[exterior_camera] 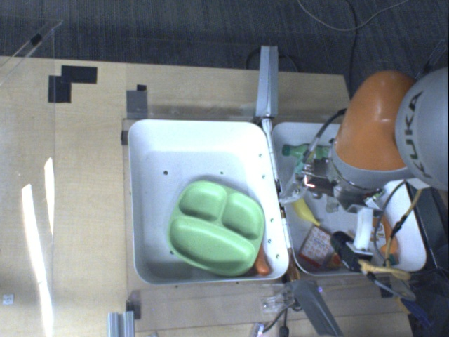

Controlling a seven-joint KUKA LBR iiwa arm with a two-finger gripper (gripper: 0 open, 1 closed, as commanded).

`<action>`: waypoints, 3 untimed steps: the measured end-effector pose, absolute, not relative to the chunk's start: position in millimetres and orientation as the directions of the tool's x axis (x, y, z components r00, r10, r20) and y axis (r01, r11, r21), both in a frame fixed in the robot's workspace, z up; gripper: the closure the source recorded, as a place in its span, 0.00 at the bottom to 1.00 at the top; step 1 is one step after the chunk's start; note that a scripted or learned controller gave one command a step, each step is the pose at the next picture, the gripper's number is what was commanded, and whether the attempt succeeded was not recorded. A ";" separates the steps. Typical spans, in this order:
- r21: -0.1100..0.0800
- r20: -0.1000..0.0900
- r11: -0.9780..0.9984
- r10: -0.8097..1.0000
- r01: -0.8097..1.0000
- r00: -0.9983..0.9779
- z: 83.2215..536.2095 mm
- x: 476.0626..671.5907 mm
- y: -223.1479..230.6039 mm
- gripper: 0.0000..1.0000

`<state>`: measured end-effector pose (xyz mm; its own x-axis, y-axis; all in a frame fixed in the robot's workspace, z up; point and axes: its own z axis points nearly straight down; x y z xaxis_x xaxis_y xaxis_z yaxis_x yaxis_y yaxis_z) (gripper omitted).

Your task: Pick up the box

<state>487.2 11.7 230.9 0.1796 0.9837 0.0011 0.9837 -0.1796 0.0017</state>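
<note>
Box not yet lifted.
The box [317, 248] lies low in the right bin [287, 135], lower right of frame, beside a yellow piece [306, 210]. The arm [375, 128] hangs above; the gripper's state I cannot tell.
</note>
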 end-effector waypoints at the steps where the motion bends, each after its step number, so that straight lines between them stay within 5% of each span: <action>1: 0.002 0.000 -0.145 0.989 0.989 0.145 192.1 487.4 -87.3 0.00; 2: 0.004 0.001 -0.015 1.000 1.000 0.015 184.8 552.3 -26.6 0.00; 3: 0.003 0.000 -0.062 0.998 0.998 0.062 171.3 513.9 -104.0 0.00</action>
<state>513.9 -104.0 171.3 0.0622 0.9981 0.0000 0.9981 -0.0622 0.0032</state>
